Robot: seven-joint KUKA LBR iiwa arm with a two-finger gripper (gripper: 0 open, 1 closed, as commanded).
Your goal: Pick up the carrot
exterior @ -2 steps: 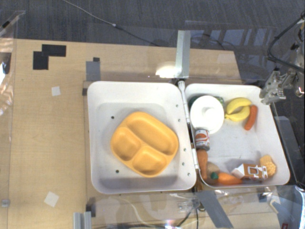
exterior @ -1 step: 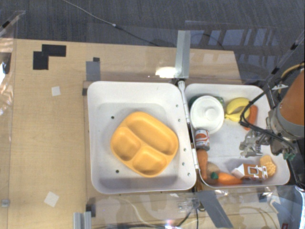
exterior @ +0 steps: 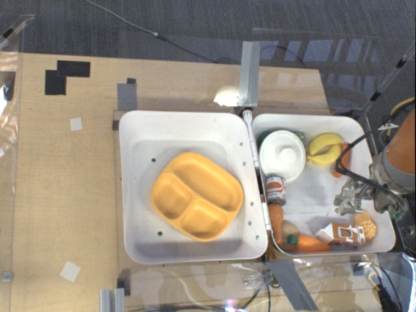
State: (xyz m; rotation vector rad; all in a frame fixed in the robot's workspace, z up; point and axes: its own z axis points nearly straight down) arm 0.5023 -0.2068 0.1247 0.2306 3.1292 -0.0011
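Carrot at the front of the right bin, claw above it.
The carrot (exterior: 311,244) lay along the right bin's (exterior: 325,186) front wall, beside a small carton (exterior: 342,234). The claw (exterior: 349,198) hovered apart from it; whether it was open, I cannot tell.

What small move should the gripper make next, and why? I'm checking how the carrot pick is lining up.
Probably shift toward the bin's near edge and left. The gripper hangs over the right bin near its right side, while the carrot lies along the near wall, beside a small carton.
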